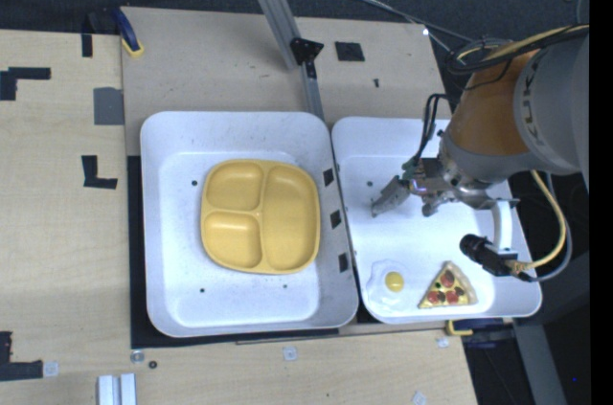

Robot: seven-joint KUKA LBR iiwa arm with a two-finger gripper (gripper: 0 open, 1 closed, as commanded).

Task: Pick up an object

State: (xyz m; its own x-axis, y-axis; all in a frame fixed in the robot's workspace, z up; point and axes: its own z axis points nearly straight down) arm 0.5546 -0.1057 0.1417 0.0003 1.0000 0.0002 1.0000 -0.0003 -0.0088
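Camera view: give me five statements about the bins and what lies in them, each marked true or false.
1. The yellow divided plate lies in the left bin. True.
2. The pizza slice toy lies in the left bin. False: it lies in the right bin, near its front edge.
3. The fried egg toy lies just left of the pizza slice toy. True.
4. The gripper is above the yellow divided plate. False: it is over the right bin.
5. The yellow divided plate has five compartments. False: it has three.
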